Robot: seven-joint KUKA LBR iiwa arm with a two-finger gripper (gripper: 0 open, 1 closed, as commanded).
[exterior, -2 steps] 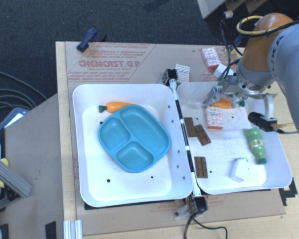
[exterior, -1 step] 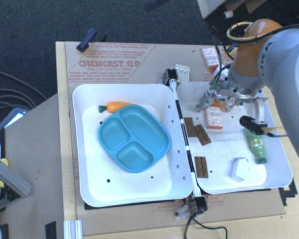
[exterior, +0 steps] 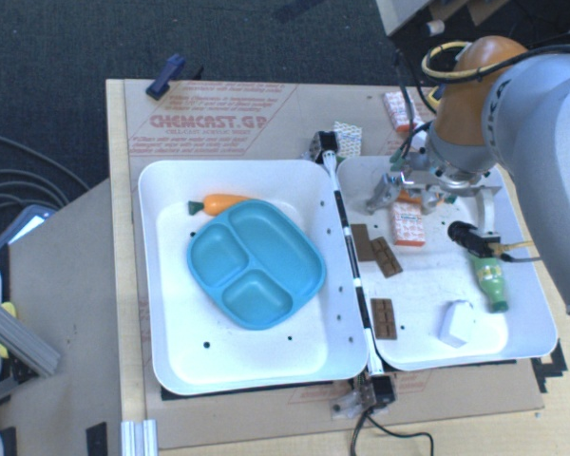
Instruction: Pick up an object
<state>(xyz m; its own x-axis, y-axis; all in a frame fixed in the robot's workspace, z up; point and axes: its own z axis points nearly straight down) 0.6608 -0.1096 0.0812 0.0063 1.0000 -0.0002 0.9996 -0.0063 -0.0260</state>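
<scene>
Currently gripper (exterior: pixel 416 188) sits low over far end of right bin (exterior: pixel 427 288); its opening cannot be told. Orange-and-white packet (exterior: pixel 408 224) lies flat just beside it, near brown bars (exterior: pixel 375 253).

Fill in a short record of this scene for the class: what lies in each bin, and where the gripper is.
left white bin: blue divided plastic plate; orange toy carrot against the plate's far rim
right white bin: three flat brown bars; orange and white packet; green plastic bottle; small white block
gripper: over the right bin's far end, close above the packet
held: nothing seen in the gripper
</scene>
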